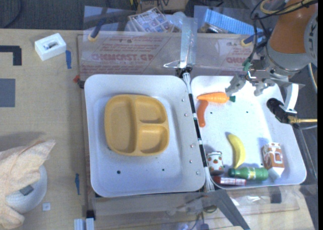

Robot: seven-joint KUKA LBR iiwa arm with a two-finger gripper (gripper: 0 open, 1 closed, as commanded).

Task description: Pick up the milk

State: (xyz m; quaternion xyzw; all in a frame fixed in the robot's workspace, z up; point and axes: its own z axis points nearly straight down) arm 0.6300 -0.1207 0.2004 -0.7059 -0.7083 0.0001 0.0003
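On the left of the wooden tabletop (45, 108) we note a crumpled cream cloth (22, 161) and a small white box (50, 46); neither bears on the task. The left shallow white bin (96, 98) holds a yellow three-compartment plastic tray (136, 124). The right shallow white bin (282, 143) holds, near its far left corner, an orange plastic carrot with a green tip (214, 98) and a bent orange piece (202, 112) just beside it; along its near edge lie a small round brown-and-white jar (215, 161), a yellow banana (236, 150), a green bottle on its side (250, 174) and a thin red item (227, 180).

The small white-and-orange milk carton (272, 156) sits in the near right corner of the right bin, just beside the green bottle's end; we cannot tell whether they touch. We judge that it stands roughly upright, with its long axis running up toward the camera and its top leaning slightly to the near side; its exact tilt is not clear.

We judge the carton to be light, fairly stiff and smooth-faced; it may tip or slide if pushed off-centre. We recommend closing on two opposite flat side walls at mid-height, clear of the bin wall.

The tool (249, 85) hangs over the far part of the right bin, well apart from the carton; its fingers are spread, with nothing between them.
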